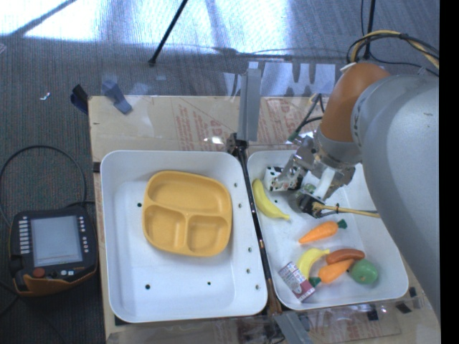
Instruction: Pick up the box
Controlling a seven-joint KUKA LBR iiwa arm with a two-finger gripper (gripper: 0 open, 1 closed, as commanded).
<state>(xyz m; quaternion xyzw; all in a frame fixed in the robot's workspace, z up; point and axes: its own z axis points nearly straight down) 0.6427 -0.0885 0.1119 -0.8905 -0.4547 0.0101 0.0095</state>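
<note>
Box location: I found the box (296, 281) lying at the front edge of the right bin (399, 264), just beside a small banana (310, 259), untouched.
Arm position: I saw the gripper (307, 181) low over the bin's far end, near the black-and-white item (276, 179) and well apart from the box.
Jaws: their opening could not be told from this view; nothing was seen held.
Progress: by my judgement, nothing done; approach, grasp and lift all remained.
Left bin: yellow tray (188, 212) only.

The gripper (301, 185) partly covers the small black-and-white box (276, 178) — whether it touches the box is unclear. The arm (401, 142) is cut off at the right edge, hiding the right bin's (401, 282) far-right corner.
</note>
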